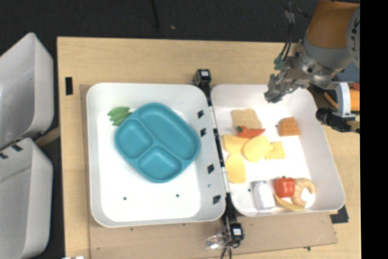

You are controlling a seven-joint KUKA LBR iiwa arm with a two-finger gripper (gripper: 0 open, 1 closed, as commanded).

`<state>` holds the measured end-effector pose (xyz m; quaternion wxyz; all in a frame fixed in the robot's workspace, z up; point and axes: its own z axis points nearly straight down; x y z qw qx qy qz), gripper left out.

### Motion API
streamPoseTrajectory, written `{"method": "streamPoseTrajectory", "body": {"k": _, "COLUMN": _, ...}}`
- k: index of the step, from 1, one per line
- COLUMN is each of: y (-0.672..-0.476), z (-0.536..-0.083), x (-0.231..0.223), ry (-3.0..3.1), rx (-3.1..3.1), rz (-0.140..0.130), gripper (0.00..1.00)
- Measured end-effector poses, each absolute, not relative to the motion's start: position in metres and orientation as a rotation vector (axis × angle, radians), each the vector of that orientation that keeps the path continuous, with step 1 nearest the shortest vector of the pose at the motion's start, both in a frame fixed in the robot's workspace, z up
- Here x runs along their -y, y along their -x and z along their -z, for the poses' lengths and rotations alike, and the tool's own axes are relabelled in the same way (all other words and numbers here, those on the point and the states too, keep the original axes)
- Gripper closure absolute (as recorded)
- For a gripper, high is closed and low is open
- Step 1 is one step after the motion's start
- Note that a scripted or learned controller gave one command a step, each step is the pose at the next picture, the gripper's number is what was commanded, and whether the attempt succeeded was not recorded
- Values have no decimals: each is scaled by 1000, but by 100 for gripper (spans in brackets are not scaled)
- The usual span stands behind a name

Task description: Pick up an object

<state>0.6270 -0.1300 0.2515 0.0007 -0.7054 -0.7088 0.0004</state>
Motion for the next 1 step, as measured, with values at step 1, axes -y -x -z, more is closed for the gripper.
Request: {"method": "streamPoseTrajectory", "body": {"k": 1, "y": -613, "z": -241, "x": 81, "ry": 2213, "rx": 2226, "rz": -4, "gripper": 100}}
